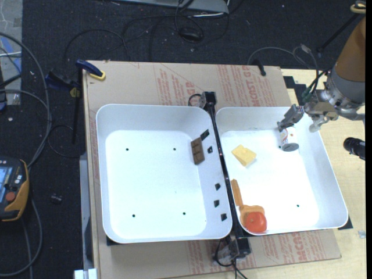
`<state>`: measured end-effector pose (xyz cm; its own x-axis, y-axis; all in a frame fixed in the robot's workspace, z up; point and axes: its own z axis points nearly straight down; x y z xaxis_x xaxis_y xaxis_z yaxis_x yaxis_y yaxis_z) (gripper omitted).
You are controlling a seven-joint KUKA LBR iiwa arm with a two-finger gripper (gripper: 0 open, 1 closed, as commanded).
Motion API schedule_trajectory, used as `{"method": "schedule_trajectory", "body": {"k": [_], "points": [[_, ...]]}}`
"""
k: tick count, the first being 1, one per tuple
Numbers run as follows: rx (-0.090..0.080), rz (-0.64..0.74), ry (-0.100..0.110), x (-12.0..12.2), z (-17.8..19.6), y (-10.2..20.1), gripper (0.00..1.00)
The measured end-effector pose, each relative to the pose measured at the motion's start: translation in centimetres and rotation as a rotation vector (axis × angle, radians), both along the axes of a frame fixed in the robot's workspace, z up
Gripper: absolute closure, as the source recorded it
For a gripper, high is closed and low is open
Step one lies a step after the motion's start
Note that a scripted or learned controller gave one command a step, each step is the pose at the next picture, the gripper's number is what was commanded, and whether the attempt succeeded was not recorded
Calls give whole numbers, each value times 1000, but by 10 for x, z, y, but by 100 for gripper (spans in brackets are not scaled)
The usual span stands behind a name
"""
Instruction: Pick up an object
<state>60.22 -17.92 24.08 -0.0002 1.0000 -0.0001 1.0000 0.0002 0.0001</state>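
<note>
Beyond the yellow block (244, 154) in the right bin (325, 173), your pincer (286, 133) hangs low, presumably poised to grab it, though its grip state can't be told.

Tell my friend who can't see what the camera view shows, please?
A robot gripper hangs over the right white bin, which holds a yellow block and a red tomato. The left white bin holds a small brown block.
</note>
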Motion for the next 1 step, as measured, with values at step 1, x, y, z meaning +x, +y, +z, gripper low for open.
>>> {"method": "schedule_trajectory", "body": {"k": [1], "points": [[0,0,1,2,-15,5,0]]}}
